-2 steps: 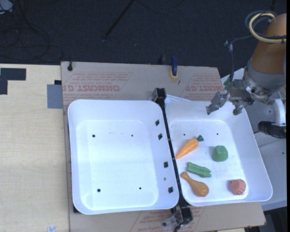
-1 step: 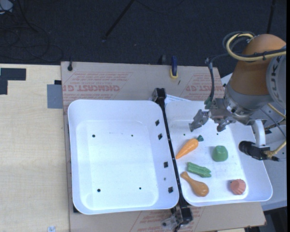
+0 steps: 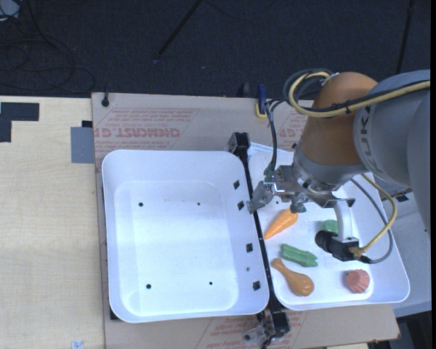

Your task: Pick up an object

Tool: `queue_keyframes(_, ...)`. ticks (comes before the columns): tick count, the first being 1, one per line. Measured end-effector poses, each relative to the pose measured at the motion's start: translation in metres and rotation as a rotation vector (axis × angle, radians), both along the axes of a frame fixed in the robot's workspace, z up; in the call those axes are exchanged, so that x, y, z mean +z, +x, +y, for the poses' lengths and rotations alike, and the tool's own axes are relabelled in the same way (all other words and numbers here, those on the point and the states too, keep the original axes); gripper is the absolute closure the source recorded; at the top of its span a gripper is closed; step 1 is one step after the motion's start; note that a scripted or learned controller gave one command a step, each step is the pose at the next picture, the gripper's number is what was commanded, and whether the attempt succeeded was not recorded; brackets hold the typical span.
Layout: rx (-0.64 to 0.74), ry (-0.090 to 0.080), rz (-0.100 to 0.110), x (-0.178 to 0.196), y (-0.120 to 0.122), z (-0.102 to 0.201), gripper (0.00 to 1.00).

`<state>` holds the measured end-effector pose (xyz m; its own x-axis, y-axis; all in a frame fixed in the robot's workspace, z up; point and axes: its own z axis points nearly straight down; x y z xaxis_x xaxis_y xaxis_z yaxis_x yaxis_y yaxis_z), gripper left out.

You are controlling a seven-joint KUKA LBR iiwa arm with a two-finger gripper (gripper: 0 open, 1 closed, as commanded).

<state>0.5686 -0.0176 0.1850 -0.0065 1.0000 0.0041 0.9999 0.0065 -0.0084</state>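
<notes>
Dark floor with loose cables lies behind the pale wooden tabletop (image 3: 36,217), which carries a brown board and two shallow white bins side by side. Taking the black divider (image 3: 256,224) between the bins as the landmark: to its left sits the left bin (image 3: 123,282), with nothing but small dark marks on its floor. That suggests all the toys are gathered on one side as the stock to pick from, with this bin kept as the place to drop them.

Just right of the divider is the right bin (image 3: 400,286). An orange carrot (image 3: 280,224) lies tilted close to the divider, a green piece (image 3: 299,255) sits below it, and a tan drumstick-shaped toy (image 3: 293,278) lies nearer the bin's front edge. Farther right of the divider rests a reddish round toy (image 3: 357,281), well apart from the others.

The pincer (image 3: 287,195) hangs over the upper part of that bin, just right of the divider, on the grey arm with its orange band. Whether its tips stand apart or together cannot be told; the wrist hardware hides them. The carrot is the likeliest target: it lies just below the pincer, its thick end nearly under it, though contact cannot be confirmed.
</notes>
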Motion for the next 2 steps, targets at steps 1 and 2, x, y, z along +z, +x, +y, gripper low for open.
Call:
queue_keyframes(1, -0.012, -0.010, -0.022, 0.135, 0.017, -0.083, 0.00)
queue_keyframes(2, -0.001, 0.001, 0.011, -0.005, -0.017, 0.006, 0.00)
